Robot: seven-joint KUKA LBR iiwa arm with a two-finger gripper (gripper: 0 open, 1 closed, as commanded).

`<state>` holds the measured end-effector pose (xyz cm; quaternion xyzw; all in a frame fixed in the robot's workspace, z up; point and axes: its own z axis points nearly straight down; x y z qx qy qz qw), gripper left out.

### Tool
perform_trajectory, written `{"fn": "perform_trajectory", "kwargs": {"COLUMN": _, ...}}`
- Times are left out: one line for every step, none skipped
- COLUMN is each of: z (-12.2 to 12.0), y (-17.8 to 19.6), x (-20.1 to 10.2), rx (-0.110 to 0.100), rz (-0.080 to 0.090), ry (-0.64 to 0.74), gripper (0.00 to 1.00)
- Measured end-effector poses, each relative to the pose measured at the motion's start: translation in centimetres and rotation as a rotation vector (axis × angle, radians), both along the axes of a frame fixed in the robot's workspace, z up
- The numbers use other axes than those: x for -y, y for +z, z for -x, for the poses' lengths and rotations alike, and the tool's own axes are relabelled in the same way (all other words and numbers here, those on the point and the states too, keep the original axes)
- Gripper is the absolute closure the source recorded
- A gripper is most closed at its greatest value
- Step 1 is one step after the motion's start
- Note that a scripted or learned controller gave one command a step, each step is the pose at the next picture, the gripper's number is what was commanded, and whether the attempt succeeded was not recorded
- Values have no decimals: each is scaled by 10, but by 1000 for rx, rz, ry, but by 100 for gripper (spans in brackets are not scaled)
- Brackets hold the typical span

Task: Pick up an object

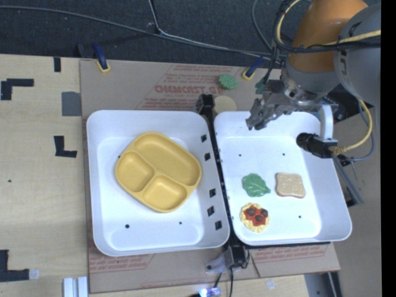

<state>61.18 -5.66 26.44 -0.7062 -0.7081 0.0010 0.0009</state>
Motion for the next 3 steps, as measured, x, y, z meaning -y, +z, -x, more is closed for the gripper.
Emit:
{"fn": "perform_trajectory", "kwargs": {"z": 13, "y": -8, "x": -55, "rx": -1, "rz": -1, "ry": 3, "gripper": 100}}
{"fn": "perform_trajectory", "kwargs": {"z": 32, "y": -14, "x": -107, "rx": -1, "rz": -1, "ry": 3, "gripper": 100}}
{"fn": "perform_trajectory", "kwargs": {"z": 52, "y": -43, "x": -149, "rx": -3, "rz": 0, "ry": 2, "gripper": 100}}
